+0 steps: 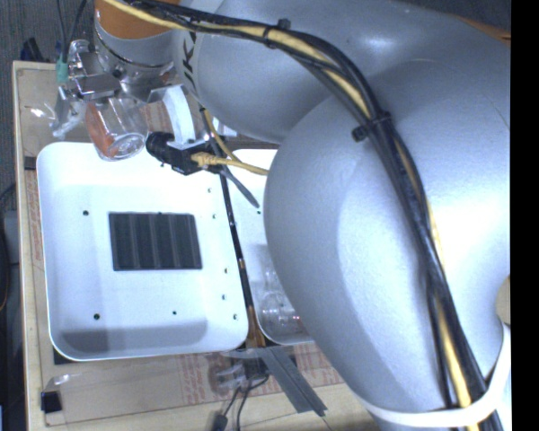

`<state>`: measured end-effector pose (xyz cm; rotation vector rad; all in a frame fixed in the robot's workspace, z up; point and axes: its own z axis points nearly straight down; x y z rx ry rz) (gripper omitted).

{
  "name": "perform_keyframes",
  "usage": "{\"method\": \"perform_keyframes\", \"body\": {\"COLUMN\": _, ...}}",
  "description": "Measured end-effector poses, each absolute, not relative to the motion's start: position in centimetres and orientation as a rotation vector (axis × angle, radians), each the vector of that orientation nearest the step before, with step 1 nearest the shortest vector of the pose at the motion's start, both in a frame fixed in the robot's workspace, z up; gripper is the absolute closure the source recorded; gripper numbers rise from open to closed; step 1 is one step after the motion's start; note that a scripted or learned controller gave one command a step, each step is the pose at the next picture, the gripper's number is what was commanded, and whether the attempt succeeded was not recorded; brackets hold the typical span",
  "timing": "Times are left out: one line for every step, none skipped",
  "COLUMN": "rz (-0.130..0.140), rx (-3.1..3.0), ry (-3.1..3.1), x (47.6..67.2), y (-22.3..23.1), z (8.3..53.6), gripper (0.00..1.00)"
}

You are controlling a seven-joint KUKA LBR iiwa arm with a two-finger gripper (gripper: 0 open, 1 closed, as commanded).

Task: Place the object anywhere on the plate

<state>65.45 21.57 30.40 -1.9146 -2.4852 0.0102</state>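
Hovering pincer (90,106) above left bin's (63,268) top corner; clear cup (115,133) clamped between fingers

The grey arm (377,205) blocks the right bin (274,330); the left bin's (63,241) floor lies open.

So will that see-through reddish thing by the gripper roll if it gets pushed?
Probably: the see-through reddish thing below the gripper looks rounded like a small cup, so it might roll. It looks thin and clear, so likely light, maybe slippery.
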Motion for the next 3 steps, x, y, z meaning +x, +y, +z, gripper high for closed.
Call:
{"method": "perform_keyframes", "body": {"rz": 0.013, "rx": -2.142, "ry": -2.293, "x": 65.5, "y": 21.0, "z": 27.2, "gripper": 0.0}}
{"method": "perform_keyframes", "body": {"rz": 0.014, "rx": -2.214, "ry": -2.224, "x": 55.7, "y": 20.0, "z": 18.2, "gripper": 0.0}}
{"method": "perform_keyframes", "body": {"rz": 0.021, "rx": -2.21, "ry": -2.225, "x": 55.7, "y": 20.0, "z": 19.1, "gripper": 1.0}}
